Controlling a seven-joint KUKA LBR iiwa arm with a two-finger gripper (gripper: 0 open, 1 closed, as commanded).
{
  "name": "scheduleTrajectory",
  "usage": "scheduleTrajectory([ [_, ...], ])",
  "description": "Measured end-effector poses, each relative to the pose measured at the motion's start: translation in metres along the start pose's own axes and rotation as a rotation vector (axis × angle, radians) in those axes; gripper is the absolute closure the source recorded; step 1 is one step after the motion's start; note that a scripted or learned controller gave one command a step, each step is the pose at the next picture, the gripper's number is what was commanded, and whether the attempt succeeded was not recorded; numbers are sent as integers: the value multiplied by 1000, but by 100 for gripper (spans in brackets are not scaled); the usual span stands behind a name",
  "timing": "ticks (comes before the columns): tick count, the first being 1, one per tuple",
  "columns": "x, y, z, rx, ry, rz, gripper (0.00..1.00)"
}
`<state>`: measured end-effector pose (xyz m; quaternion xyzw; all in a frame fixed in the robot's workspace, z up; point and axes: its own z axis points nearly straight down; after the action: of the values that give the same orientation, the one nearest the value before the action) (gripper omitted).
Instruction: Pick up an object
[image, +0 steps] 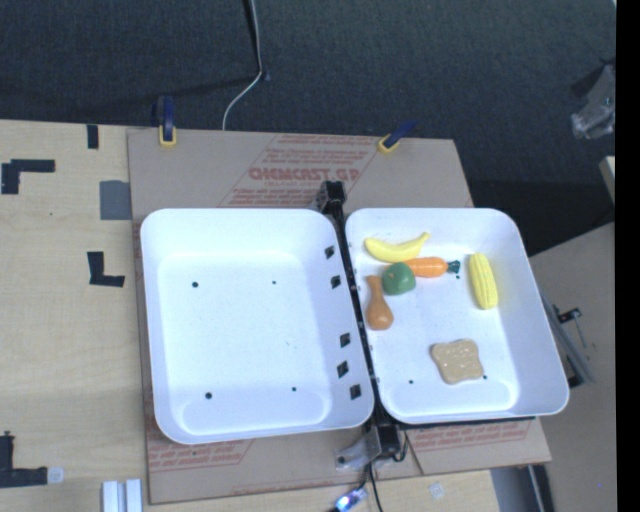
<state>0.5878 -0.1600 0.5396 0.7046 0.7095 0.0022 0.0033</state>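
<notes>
2 shallow white bins: left bin (240, 330), right bin (500, 330). All 6 pcs sit in the right bin, smooth plastic-looking: 1 curved banana (396, 246), 1 carrot (428, 267), 1 round green veg (398, 279), 1 ribbed corn (484, 280), 1 drumstick (378, 306), 1 flat toast (458, 361).

A brown board (300, 170) with red lettering lies on a pale wooden bench (60, 330). Two clamps, one blue and yellow (166, 125) and one blue (397, 135), sit at the board's far edge. Beyond the board hangs dark blue cloth (400, 60), with a thin white cable (245, 85) trailing down to it. Left of the board, black tape marks (25, 175) and a grey patch (115, 198) dot the bench. Light is even and soft.
</notes>
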Motion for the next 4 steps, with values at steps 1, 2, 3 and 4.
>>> scheduleTrajectory([
  [1, 50, 9, 5, 9, 2, 2, 100],
  [2, 96, 39, 6, 8, 1, 3, 100],
  [3, 131, 59, 6, 9, 1, 3, 100],
  [4, 164, 83, 7, 9, 1, 3, 100],
])
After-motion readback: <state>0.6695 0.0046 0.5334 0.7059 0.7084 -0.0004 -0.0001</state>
